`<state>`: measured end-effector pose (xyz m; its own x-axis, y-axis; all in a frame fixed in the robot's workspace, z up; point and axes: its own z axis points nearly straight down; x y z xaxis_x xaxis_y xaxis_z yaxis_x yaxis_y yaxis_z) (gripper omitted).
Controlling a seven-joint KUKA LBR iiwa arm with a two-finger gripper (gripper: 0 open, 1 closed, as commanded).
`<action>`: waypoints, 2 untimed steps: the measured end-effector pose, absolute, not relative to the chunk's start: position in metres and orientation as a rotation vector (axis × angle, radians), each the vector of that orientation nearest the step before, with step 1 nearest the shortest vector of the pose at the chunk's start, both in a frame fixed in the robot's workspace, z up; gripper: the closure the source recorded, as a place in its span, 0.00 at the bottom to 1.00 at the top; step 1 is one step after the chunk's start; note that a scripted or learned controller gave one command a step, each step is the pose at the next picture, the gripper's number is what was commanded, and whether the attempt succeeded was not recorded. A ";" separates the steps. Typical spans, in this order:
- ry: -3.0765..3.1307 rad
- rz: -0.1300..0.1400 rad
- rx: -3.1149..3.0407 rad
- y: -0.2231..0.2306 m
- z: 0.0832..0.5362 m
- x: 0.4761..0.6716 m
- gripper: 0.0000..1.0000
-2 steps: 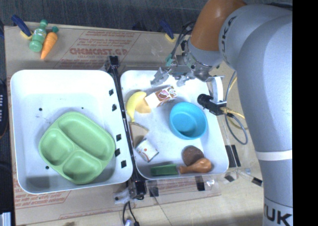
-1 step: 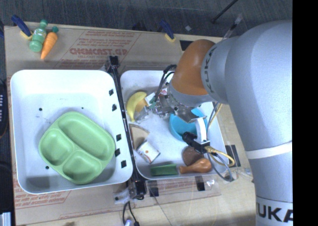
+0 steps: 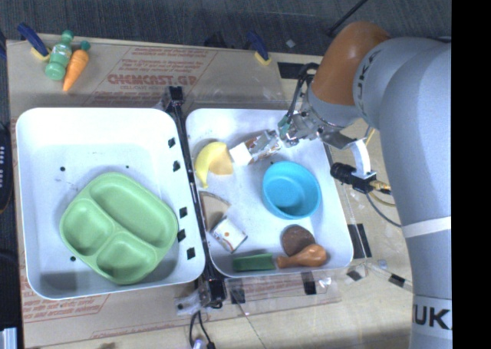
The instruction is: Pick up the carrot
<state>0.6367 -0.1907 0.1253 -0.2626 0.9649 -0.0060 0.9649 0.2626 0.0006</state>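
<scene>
The carrot point(image 3: 74, 69) lies outside both bins on the bench's far left corner, beside a green bottle point(image 3: 58, 58) — not yet approached. The left bin point(image 3: 46, 129) holds a green divided tray point(image 3: 119, 226). The right bin point(image 3: 253, 120) holds a banana point(image 3: 211, 160), blue bowl point(image 3: 291, 189) and chicken drumstick point(image 3: 301, 251). Over its back edge hangs the gripper point(image 3: 265, 143) — possibly pinching something small, I cannot tell. Next it must cross left.

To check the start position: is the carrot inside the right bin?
No, the carrot lies outside both bins, on the bench beside a green bottle.
</scene>
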 end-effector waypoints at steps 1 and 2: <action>2.682 -0.002 1.614 -0.188 0.255 0.645 0.00; 2.844 -0.002 1.345 -0.084 0.205 0.624 0.00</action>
<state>0.6240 -0.0842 0.2053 -0.6344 0.7730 0.0033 0.7730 0.6344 -0.0032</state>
